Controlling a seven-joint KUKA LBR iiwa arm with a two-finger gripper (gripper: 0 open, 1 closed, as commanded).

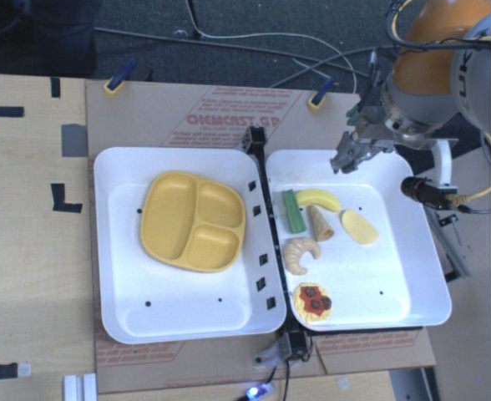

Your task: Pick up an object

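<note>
The left bin (112, 249) holds a yellow tray (192, 221). In the right bin (412, 291), near its left wall, lie a green stick (293, 210), croissant (301, 255), banana (319, 199), cone (320, 222) and chip (359, 227). The gripper (346, 161) hangs over the far edge; whether it is open I cannot tell. The banana lies just nearward and left of it, its long axis running across the bin.

— What covers the bench (28, 249)?
— A brown cardboard sheet (229, 119) with red print, held at its far edge by two yellow-and-blue clamps (118, 78).
— And on the cardboard?
— Two shallow white bins, touching side by side: the left bin (116, 249) and the right bin (412, 257).
— Anything on the bare wood?
— Black tape marks (62, 197).
</note>
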